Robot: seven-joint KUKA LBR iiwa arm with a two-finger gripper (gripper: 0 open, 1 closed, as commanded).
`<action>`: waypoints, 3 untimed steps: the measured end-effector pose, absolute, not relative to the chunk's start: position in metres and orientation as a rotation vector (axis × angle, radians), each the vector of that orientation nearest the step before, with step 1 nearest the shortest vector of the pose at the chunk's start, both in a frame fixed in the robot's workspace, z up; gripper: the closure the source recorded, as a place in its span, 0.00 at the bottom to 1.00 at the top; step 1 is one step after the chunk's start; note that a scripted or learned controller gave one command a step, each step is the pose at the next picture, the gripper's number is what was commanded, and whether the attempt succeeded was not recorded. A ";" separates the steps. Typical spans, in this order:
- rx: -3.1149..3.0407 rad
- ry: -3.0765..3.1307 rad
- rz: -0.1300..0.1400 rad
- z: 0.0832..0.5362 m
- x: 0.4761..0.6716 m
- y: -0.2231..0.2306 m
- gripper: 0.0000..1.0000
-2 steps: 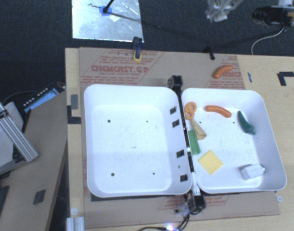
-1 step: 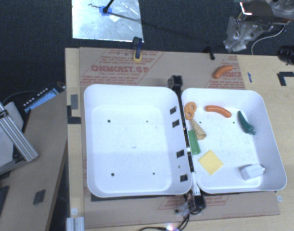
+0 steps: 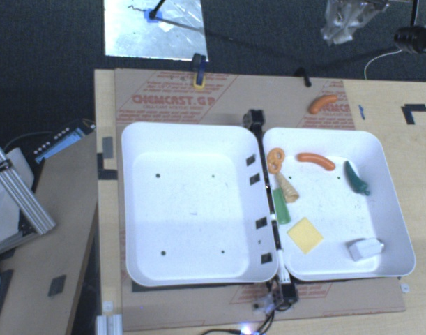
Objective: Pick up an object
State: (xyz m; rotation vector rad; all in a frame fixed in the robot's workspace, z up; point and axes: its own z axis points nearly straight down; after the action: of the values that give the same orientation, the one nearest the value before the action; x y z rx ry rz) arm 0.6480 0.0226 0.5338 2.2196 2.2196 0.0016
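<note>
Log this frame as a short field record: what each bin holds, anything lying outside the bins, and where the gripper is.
left bin: white, no objects seen in it
right bin: pretzel, sausage, dark green pepper-like piece, cone-shaped piece, green block by the dividing wall, yellow cheese slice, white block
outside bins: second sausage on the board behind the right bin
gripper: raised at top right, beyond the bench, nothing seen between its fingers
task state: nothing picked up yet
</note>
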 end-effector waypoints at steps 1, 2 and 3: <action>2.220 2.218 0.002 0.535 0.669 0.006 1.00; 2.220 2.219 0.002 0.536 0.668 -0.003 1.00; 2.222 2.219 0.002 0.536 0.631 -0.034 1.00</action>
State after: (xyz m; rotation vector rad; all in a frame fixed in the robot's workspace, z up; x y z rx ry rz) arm 0.6314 -0.0341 0.5358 2.2217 2.2187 0.0020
